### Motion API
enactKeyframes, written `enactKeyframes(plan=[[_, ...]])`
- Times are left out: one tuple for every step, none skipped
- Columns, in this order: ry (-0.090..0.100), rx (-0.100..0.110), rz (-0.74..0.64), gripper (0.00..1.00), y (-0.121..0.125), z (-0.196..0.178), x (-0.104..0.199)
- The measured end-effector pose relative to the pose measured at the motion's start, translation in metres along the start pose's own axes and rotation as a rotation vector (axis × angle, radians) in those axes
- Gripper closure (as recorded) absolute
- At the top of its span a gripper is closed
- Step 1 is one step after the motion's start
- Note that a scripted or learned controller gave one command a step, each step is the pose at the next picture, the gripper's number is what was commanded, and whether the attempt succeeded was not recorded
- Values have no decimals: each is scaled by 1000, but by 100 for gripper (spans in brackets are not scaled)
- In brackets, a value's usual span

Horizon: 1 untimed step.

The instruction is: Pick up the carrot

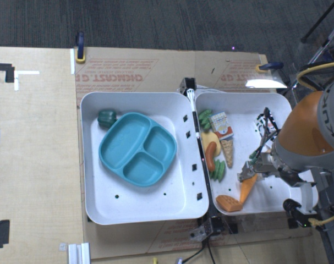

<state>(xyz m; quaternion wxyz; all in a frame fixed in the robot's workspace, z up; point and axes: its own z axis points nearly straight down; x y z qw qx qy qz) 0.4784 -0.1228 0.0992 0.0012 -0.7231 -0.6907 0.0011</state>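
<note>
The carrot (246, 191) is an orange tapered piece lying at a slant in the right bin (277, 100), near its front. Its lower end rests against a brown-orange bread-like piece (228, 203). My gripper (251, 173) reaches in from the right and sits on the carrot's upper end, which shows between the two fingers. The grey and orange arm (307, 133) covers the bin's right side.
Along the right bin's left wall lie a green vegetable (204, 119), a small carton (221, 125), a cone (228, 152), a yellow piece (211, 141), a red sausage (210, 157) and green pods (219, 170). The left bin (95, 191) holds a teal divided plate (138, 148) and a dark green object (107, 117).
</note>
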Motion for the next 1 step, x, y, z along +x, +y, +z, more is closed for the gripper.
enactKeyframes(plan=[[-1,-2,200,100,-4,-92,84]])
